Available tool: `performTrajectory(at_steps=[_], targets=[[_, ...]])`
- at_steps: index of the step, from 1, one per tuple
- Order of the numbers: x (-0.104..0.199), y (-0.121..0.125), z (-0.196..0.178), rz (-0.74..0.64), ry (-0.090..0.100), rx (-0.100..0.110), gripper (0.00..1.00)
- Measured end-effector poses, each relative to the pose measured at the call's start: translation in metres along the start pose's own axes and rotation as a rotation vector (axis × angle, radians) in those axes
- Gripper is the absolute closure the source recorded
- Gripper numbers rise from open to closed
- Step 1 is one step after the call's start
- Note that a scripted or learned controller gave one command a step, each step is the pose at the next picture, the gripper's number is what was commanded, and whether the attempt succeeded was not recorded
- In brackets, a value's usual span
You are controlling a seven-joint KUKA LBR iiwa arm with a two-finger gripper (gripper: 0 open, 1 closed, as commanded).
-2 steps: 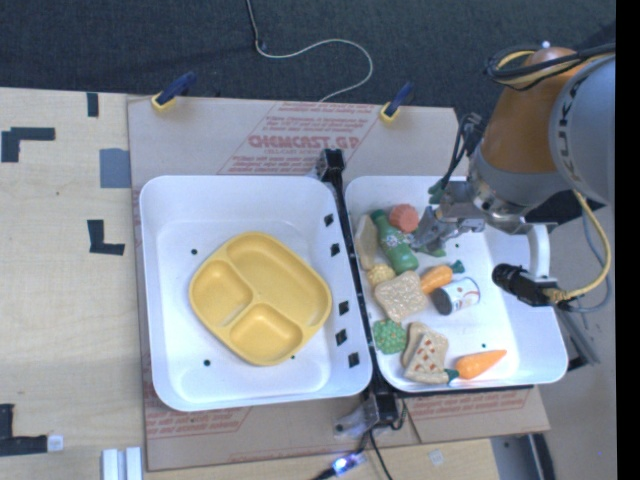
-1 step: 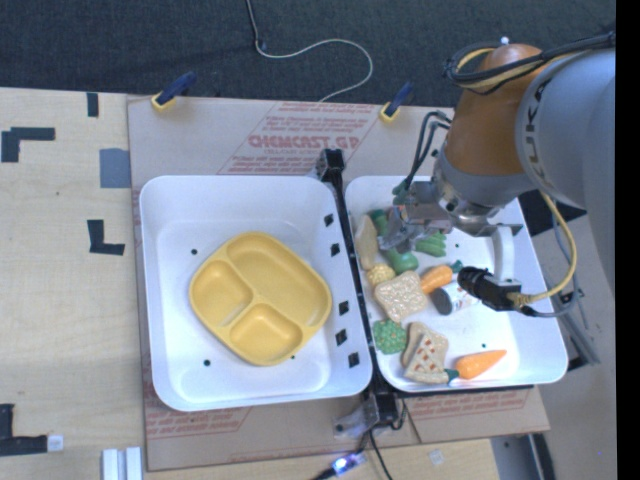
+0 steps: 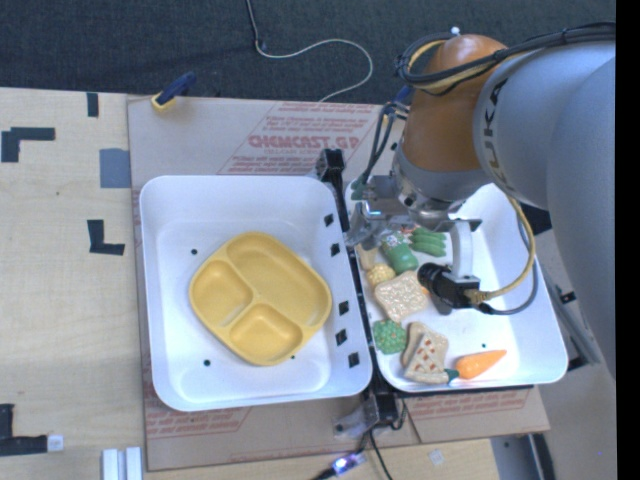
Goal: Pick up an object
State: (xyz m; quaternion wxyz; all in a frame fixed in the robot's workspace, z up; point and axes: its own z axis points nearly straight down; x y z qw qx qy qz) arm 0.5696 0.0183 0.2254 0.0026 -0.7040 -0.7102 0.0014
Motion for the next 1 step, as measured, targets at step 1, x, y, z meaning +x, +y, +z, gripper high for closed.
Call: performTrajectory(at_steps=[1], targets=[[0.0442,-0.0088,0.0052,0.003,-0.002,0.003,1.00]])
